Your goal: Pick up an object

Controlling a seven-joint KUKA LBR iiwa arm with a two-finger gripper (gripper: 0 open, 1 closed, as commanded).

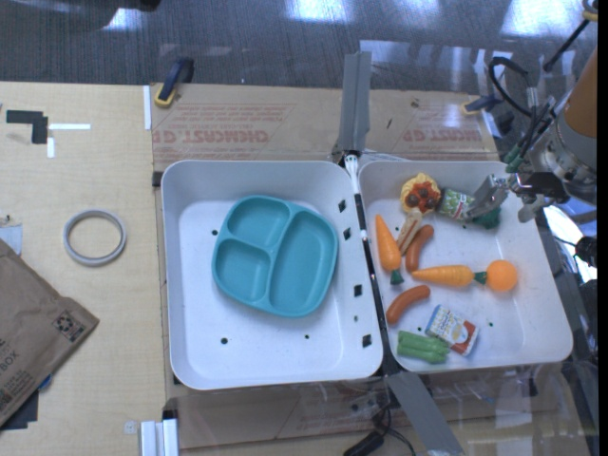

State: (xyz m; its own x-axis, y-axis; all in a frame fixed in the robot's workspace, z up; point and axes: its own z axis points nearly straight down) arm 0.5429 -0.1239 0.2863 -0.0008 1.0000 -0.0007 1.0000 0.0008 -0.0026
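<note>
Claw (496, 196) is seen low over the far right corner of the right bin (556, 335), reaching in from the right, its metal tip just beside a green packet (460, 204) and a dark green item (488, 218). Whether it is released or clenched cannot be told, and nothing can be made out as grasped.

2 shallow white bins are set side by side on the counter (85, 179). In the left bin (180, 255) a teal plate (275, 255) with 3 compartments is laid flat, near the middle. In the right bin the toy foods are scattered: a small pizza piece (420, 193) at the far side, touching the green packet; an orange carrot (387, 243) near the left wall; 2 sausages (418, 241) crossed just beside it; a second carrot (443, 275) lying sideways, its tip near an orange fruit (502, 275); a further sausage (408, 302) below; a red-and-white packet (450, 330) and a green vegetable (421, 347) at the near side, touching.

On the counter to the left, a roll of tape (95, 237) and a piece of brown cardboard (33, 335) are seen, well apart from the bins.
</note>
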